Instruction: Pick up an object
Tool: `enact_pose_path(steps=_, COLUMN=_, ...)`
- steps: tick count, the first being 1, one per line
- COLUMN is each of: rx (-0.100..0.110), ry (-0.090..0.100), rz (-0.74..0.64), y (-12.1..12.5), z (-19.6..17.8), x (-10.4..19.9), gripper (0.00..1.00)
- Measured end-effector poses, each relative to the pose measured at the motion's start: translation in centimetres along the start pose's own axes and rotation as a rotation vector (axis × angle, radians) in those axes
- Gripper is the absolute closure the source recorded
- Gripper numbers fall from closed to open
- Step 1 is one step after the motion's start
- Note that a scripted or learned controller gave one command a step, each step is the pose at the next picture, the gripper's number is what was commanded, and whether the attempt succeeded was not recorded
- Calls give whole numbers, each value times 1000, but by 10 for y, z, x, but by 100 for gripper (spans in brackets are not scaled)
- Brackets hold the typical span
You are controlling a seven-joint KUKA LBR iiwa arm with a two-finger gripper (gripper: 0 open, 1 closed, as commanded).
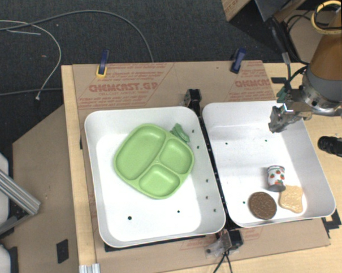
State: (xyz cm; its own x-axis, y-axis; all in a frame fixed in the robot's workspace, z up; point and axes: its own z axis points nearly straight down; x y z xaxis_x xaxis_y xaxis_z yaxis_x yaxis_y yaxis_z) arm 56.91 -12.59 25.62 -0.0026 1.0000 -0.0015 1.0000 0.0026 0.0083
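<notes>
Green plastic fills much of the left bin (107, 221): a three-part plate (154, 160) lies flat near its middle, with a small darker green scrap (180, 132) touching the plate's far right edge. Next comes the right bin (238, 124), whose three small things are clustered in the near right corner: a brown disc (262, 205), a little can (276, 177) just beyond it, and a tan biscuit-like piece (292, 199) beside the disc. The claw (282, 119) hangs over the far right part of that bin, well apart from the cluster; whether its tips are spread or pressed together cannot be told, and nothing is seen between them. Judging by this, the step in hand is the approach, with no pick made yet. The next move calls for travelling toward the near corner, settling over one piece, probably the can, and descending without nudging its close neighbours.
</notes>
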Motion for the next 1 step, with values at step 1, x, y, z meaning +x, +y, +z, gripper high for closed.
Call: enact_pose_path(steps=1, rx=11, ry=5, rz=-3, y=-19, z=0, x=56, gripper=100)
